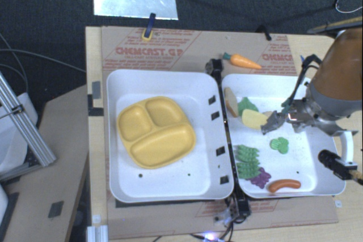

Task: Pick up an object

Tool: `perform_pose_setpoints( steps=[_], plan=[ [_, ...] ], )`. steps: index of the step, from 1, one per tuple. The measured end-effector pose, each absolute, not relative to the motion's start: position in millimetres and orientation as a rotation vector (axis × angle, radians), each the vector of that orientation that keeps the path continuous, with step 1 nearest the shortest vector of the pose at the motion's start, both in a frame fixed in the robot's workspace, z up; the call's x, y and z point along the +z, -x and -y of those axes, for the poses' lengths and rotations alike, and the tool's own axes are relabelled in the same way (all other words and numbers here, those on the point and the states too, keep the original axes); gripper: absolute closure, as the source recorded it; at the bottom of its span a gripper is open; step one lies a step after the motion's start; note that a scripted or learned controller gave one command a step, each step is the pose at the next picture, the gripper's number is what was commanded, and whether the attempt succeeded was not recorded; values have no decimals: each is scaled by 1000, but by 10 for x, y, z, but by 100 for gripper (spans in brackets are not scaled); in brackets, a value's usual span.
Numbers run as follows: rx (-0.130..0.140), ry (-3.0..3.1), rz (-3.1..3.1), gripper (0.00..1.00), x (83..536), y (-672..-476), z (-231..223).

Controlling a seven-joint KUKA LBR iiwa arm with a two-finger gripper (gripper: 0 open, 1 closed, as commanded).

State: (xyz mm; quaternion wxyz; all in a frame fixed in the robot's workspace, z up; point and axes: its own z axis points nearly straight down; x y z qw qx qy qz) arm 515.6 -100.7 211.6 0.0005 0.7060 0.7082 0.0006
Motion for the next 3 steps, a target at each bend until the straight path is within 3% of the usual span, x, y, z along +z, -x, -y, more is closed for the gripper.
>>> perform_pose_setpoints(
  steps=[1,2,3],
  plan=[
    [-8,-2229,-2226,0,919,-4832,1037],
    [4,-2220,-2220,100,1081,-4876,1037],
    [12,-2205,-2230,100,1889,-4999,360]
  ],
)
